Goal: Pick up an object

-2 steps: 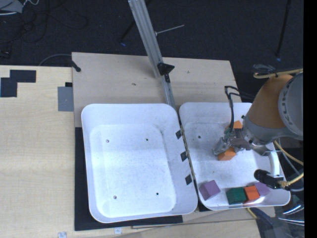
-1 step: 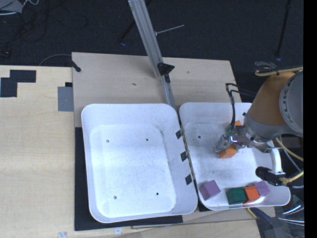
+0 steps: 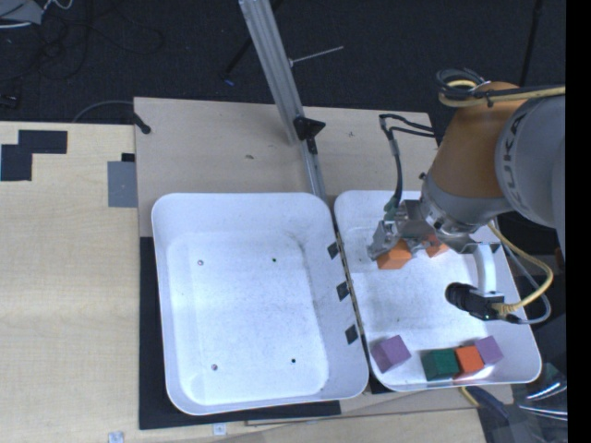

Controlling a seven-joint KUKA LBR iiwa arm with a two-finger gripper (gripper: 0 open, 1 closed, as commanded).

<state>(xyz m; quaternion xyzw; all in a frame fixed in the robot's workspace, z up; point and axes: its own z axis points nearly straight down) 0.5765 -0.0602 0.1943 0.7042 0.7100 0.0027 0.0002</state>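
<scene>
My gripper (image 3: 391,240) hangs over the upper part of the right bin (image 3: 416,312), below the arm's orange band. An orange block (image 3: 395,258) lies right at the gripper's lower end, partly covered by it. I cannot tell whether the block is held or rests on the bin floor. A second bit of orange (image 3: 435,247) peeks out just to the right under the wrist. Along the bin's front edge lie a purple block (image 3: 391,351), a green block (image 3: 440,364), a small orange block (image 3: 471,358) and another purple block (image 3: 489,349).
The left bin (image 3: 175,247) stands beside the right one, with black clips (image 3: 340,290) on the shared rim. A slanted metal rail (image 3: 277,72) rises behind the bins. A black cable connector (image 3: 466,298) juts from the arm over the right bin.
</scene>
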